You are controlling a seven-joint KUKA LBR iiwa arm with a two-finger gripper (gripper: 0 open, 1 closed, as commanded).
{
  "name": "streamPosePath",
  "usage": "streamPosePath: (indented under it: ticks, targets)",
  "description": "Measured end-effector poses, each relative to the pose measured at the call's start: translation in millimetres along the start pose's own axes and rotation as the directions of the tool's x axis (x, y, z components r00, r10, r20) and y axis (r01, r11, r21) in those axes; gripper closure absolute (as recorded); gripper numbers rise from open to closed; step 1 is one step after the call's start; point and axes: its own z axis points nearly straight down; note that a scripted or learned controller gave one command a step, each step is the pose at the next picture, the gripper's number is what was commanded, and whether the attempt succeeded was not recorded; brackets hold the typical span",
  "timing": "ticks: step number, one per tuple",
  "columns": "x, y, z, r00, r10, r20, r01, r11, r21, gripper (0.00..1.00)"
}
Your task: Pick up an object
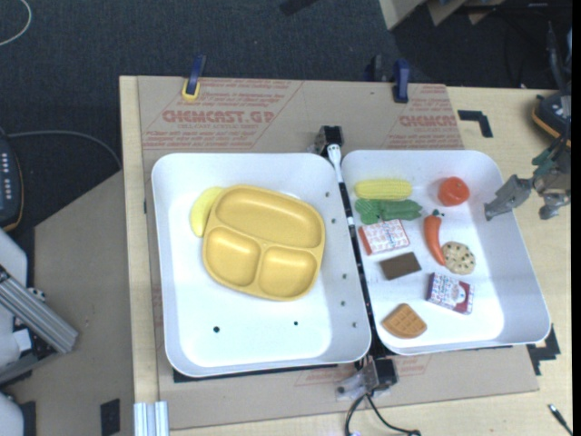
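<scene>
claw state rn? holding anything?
Claw: open, holding nothing, at the right bin's right rim.

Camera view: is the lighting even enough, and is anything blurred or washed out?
Camera view: lighting soft and even, shadows faint; the shallow white right bin looks bright but keeps its edges; the yellow divided plastic plate carries mild sheen; the grey end effector at the right bin's edge looks slightly soft.

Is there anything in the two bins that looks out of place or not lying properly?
One thing: in the left bin, the yellow divided tray sits askew, turned against the bin's sides, and it partly covers a yellow banana at its upper left. The toy foods in the right bin lie separate and intact.
</scene>
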Motion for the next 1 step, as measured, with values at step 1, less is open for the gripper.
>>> streamPosePath:
  ticks: [1]
  targets:
    - [0.1,1.6,-3.9,1.000,-0.002,0.002,0.002,1.000,-0.008,0.00]
